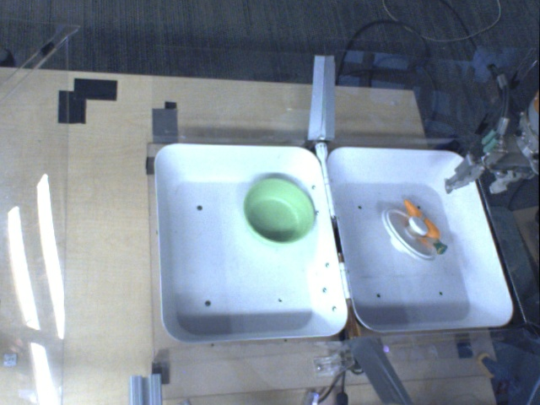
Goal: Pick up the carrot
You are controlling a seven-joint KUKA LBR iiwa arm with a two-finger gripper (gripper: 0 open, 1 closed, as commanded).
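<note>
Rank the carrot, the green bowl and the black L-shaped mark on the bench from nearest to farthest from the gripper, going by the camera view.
Measured from the gripper, at the right bin's far right corner:
1. Carrot, in the right bin, lying on a clear round lid or dish.
2. Green bowl, in the left bin, toward its right side.
3. Black L-shaped mark, on the bench's far left, outside both bins.

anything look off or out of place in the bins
Nothing spilled or damaged. The small orange carrot lies slantwise on a clear round lid-like disc in the right white bin, and the green round bowl sits upright in the left white bin.
</note>
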